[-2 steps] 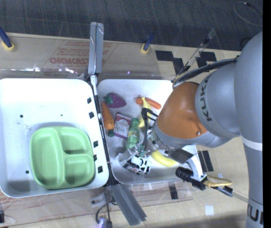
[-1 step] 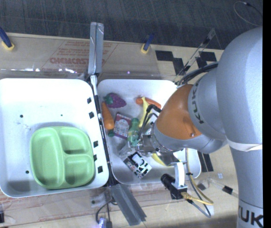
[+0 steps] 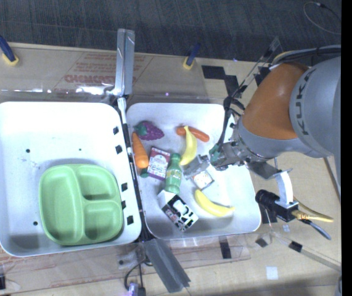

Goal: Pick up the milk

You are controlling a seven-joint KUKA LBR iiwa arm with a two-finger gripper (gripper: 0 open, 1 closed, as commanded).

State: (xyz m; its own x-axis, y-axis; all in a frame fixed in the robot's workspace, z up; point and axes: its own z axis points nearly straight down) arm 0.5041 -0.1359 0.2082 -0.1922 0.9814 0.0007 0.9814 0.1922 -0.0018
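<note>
The milk (image 3: 179, 209) is a small white carton with black patches, lying on its side at the front of the right bin (image 3: 245, 217). It rests between a green bottle (image 3: 174, 173) and a yellow banana (image 3: 211, 203). My gripper (image 3: 203, 166) hangs over the middle of the right bin, up and to the right of the milk and apart from it. A small grey-white packet (image 3: 203, 179) lies right under the gripper's tip. Nothing is seen lifted.
The right bin also holds purple grapes (image 3: 149, 129), a long carrot (image 3: 139, 151), a maroon box (image 3: 158, 163), a second banana (image 3: 189, 145) and a small orange piece (image 3: 195, 133). A green divided plate (image 3: 81, 202) lies in the left bin (image 3: 15, 134).
</note>
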